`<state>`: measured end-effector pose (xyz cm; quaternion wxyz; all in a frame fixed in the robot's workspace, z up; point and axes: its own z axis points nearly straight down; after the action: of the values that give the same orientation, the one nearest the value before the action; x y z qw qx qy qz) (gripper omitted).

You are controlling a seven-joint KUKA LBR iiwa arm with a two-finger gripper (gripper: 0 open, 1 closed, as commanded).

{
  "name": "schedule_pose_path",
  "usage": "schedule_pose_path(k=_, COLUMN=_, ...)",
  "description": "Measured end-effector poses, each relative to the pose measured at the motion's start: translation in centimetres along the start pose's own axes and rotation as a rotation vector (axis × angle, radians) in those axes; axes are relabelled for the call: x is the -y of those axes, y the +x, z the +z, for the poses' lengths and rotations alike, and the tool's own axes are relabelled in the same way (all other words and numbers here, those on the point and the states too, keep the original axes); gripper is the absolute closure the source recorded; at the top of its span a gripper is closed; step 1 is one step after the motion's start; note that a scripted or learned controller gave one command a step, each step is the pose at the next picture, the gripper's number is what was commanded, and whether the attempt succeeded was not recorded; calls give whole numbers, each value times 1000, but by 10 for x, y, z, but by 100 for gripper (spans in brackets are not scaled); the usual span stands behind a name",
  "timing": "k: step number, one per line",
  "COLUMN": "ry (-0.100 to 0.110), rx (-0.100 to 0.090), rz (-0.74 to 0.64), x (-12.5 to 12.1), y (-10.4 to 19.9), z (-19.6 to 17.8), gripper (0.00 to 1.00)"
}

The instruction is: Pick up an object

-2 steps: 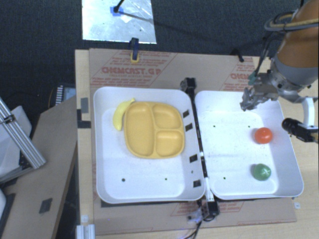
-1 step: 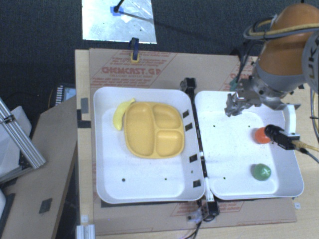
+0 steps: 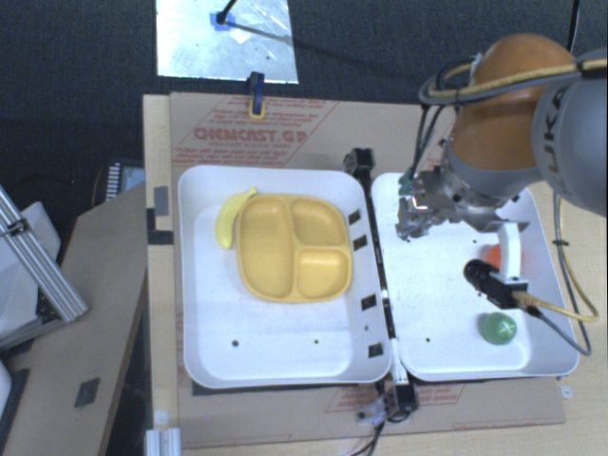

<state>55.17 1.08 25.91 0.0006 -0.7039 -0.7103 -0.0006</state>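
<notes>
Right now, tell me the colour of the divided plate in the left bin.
Yellow. The divided plate shows best in the camera view.

Two bins sit side by side on the table (image 3: 157, 255). In the left bin (image 3: 204, 350) a divided plate (image 3: 290, 248) lies toward the back, with a banana (image 3: 228, 218) touching its left edge. In the right bin (image 3: 437, 350) a ball (image 3: 497, 328) rests near the front right corner, and the pincer (image 3: 410, 224) hangs over the back left part.
</notes>
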Motion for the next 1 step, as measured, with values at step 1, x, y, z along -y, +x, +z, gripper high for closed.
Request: schedule_pose_path(k=1, ry=1, rx=-1, rz=-2, x=18, y=56, z=7, gripper=100)
